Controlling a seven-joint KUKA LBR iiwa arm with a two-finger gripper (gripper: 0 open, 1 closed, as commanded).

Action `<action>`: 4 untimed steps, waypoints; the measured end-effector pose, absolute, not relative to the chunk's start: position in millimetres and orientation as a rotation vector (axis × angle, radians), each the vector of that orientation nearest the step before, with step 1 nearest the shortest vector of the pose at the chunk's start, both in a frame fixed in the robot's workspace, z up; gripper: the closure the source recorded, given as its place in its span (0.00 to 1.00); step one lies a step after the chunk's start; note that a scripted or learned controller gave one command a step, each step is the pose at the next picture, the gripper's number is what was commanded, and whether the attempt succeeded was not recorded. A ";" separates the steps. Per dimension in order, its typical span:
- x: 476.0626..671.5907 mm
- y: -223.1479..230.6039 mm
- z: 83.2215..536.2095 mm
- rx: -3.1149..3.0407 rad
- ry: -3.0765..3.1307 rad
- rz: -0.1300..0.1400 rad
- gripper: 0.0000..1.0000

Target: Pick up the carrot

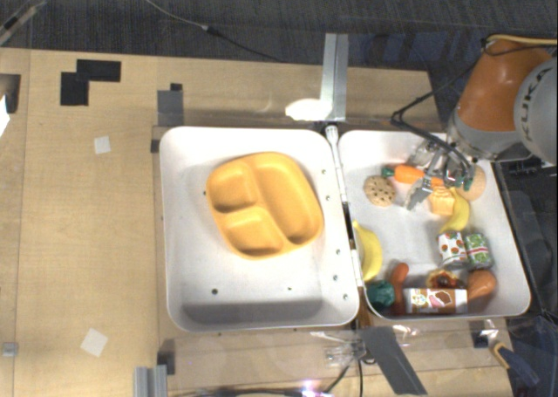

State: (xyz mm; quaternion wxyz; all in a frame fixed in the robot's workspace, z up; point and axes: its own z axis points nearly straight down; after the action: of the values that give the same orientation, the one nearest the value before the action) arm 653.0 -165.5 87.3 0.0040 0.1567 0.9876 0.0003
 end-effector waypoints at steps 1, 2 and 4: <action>629.8 -127.3 88.4 0.582 3.076 0.003 0.00; 600.6 -89.7 89.6 0.443 3.096 0.002 0.00; 672.3 -92.0 158.2 0.141 3.122 0.001 0.00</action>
State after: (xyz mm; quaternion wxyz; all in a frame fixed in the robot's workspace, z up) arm 672.3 -92.0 158.2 0.0082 0.0450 0.9990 0.0002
